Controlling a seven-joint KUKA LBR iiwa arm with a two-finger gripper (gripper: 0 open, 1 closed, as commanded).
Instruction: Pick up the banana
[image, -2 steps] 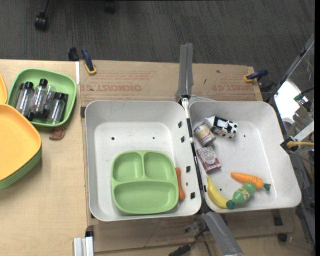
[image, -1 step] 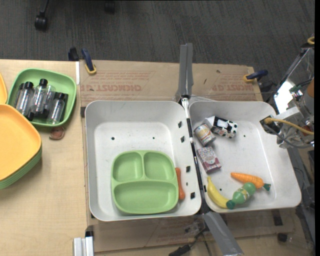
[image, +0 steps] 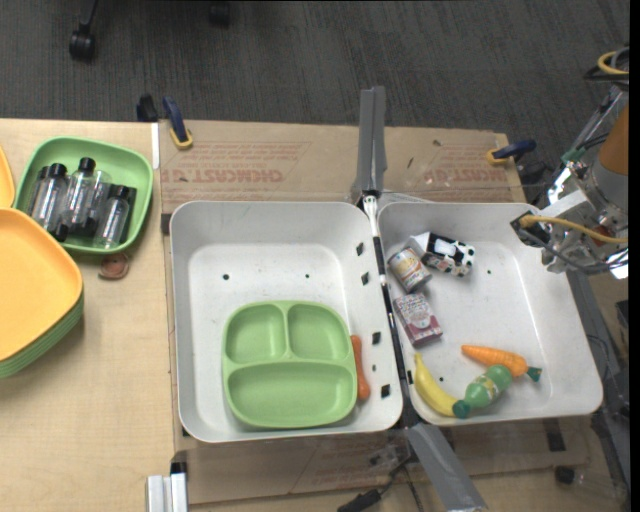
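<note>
The yellow banana (image: 430, 388) lies curved in the front left corner of the right bin (image: 560, 340), close to the bin's left wall. Its lower end touches a green bottle-shaped toy (image: 482, 392). My gripper (image: 548, 240) hangs over the right bin's far right rim, well away from the banana and up to its right. Nothing is seen held in it.
An orange carrot (image: 495, 358) lies just above the green toy. A pink packet (image: 417, 317), a small can (image: 407, 268) and a black-and-white cow toy (image: 448, 255) sit further back. The left bin holds a green divided plate (image: 290, 362) and an orange stick (image: 357, 365).
</note>
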